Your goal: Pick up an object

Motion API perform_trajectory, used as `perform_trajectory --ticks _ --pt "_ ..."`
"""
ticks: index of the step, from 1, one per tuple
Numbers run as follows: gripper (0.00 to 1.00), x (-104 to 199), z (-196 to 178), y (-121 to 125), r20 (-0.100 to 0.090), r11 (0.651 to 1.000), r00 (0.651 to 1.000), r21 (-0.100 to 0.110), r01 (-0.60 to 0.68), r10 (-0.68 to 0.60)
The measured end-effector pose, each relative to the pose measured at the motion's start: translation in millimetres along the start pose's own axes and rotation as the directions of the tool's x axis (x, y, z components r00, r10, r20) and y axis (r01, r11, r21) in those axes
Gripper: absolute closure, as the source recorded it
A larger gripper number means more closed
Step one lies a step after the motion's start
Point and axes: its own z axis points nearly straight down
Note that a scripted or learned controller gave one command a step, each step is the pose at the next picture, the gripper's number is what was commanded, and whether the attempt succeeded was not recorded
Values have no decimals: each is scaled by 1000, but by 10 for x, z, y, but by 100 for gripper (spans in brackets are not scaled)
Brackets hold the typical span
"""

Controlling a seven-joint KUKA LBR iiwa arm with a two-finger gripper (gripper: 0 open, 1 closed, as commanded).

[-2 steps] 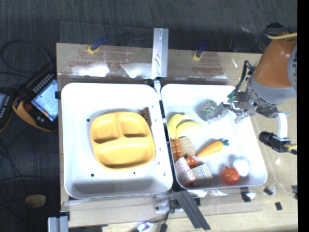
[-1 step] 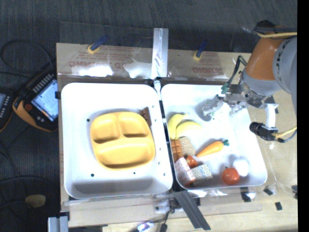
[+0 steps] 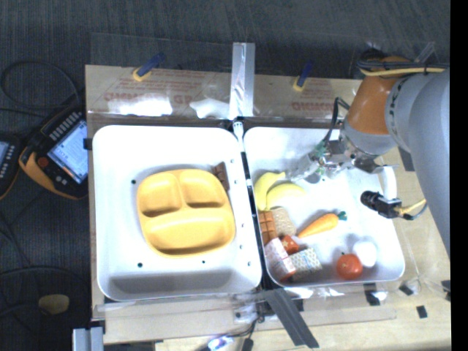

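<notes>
Object candidates: a yellow divided tray is seen in the left bin; the rest are crowded into the right bin.
Right bin contents, left to right: banana, small cartons, carrot, tomato, white egg.
Gripper position: the gripper is found over the right bin's upper middle.
Key relation: the banana lies just left and slightly below the gripper; the carrot lies below it, its long axis slanted upward to the right.
Gripper state: cannot be told; nothing is seen held.
</notes>
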Motion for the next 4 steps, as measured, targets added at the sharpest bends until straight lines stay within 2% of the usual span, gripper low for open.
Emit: perform_trajectory --ticks 1,2,3,4 --pt "100 4 -113 0 -2 1000 1000 3 1 -1" --pt "100 794 -952 257 -6 1000 1000 7 -16 16" --pt "100 499 -210 270 -1 982 982 8 -187 187" --pt "0 497 -209 269 0 982 982 9 -187 187"
